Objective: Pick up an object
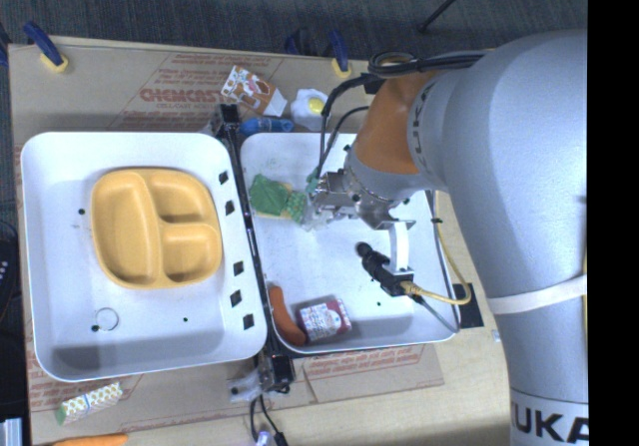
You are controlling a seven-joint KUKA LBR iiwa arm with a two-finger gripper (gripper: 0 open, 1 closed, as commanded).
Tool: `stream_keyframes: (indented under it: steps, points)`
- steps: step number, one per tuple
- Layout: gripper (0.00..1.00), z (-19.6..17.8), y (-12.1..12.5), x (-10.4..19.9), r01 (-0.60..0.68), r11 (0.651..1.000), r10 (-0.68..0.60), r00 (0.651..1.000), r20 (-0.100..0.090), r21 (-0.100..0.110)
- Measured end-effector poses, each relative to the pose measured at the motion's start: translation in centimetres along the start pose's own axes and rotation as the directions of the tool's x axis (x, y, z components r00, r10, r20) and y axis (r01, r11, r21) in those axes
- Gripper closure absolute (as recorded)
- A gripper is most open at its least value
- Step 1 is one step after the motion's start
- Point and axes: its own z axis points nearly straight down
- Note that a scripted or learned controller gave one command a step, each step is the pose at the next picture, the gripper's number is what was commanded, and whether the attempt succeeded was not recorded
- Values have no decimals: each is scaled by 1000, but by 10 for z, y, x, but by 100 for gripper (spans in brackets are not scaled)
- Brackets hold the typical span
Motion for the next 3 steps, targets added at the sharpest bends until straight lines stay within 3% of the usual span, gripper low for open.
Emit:
stream_keyframes:
  steps: [1, 2, 3]
  points:
    - [0, 0, 0, 0, 0, 1000, 0, 1000, 0, 0]
    - [0, 10, 25, 20, -248, 969, 248, 969, 1, -3]
    - [100, 0, 25, 21, -242, 970, 242, 970, 1, 0]
